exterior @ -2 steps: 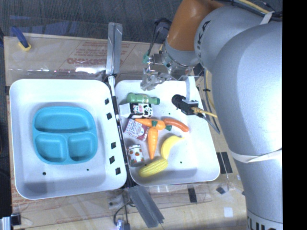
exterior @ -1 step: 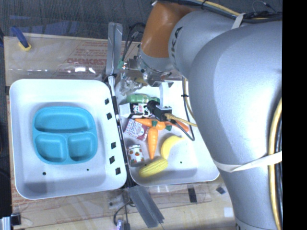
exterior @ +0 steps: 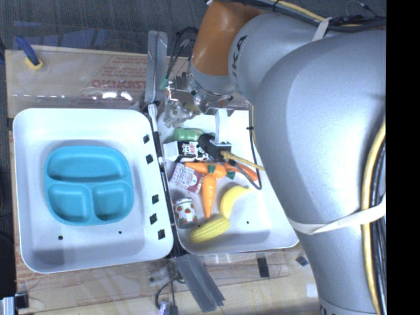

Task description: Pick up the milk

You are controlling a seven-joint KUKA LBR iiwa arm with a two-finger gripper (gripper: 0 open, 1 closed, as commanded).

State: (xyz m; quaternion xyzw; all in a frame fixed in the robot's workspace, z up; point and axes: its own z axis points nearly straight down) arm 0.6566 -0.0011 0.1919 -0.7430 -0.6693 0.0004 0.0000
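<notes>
Milk point(exterior: 188, 149) in right bin point(exterior: 279, 238), just below pincer point(exterior: 176, 113).

Two bins sit side by side on the worktop point(exterior: 79, 287). The left bin point(exterior: 26, 195) holds a divided tray point(exterior: 90, 182). In the right bin point(exterior: 262, 238), the milk carton point(exterior: 187, 151) lies at twelve o'clock, a carrot point(exterior: 208, 194) at centre, a corn cob point(exterior: 210, 229) at six, and a banana point(exterior: 231, 199) just at three of the carrot.
</notes>
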